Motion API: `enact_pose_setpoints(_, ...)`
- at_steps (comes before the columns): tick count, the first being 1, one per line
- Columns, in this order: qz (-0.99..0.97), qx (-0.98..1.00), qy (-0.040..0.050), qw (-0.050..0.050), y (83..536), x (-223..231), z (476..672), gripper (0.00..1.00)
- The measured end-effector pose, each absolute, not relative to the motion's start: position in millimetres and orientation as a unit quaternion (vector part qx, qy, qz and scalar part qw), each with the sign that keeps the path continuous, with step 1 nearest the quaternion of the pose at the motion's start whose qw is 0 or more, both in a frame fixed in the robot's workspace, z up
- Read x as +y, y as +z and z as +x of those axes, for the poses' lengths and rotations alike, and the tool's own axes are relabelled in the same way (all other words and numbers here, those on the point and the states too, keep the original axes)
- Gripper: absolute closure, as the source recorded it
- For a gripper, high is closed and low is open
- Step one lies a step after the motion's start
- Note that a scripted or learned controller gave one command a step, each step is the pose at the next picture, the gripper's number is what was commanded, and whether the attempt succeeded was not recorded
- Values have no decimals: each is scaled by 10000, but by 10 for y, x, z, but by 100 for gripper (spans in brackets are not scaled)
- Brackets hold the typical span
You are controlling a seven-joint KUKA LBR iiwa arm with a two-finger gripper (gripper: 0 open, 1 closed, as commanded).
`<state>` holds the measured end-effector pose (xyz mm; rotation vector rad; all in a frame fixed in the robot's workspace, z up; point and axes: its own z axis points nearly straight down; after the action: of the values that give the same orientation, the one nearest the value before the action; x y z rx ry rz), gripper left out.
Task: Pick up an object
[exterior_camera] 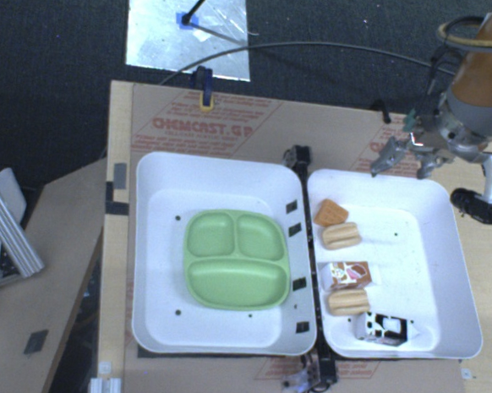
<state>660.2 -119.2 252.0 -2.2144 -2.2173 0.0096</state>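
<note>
The right bin [445, 249] holds several small items along its left side: an orange toast-like piece [330, 212], a tan bun [341, 234], a brown and white packet [347, 274], a second tan bun [348, 301] and a black and white carton [384, 329]. My gripper [408, 161] hangs above the bin's far rim, up and to the right of these items, well apart from them. Its two fingers are spread open with nothing between them.
The left bin [159, 227] carries a green divided plate [236, 259]. A black clamp [298, 156] sits at the far end of the seam between the bins. A cable arcs over the bench behind. A silver sheet [187, 26] lies on the dark floor.
</note>
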Motion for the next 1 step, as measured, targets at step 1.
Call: enact_pose_setpoints(1, -7059, -7083, -6, -8, 2599, -1189, 6622, 0)
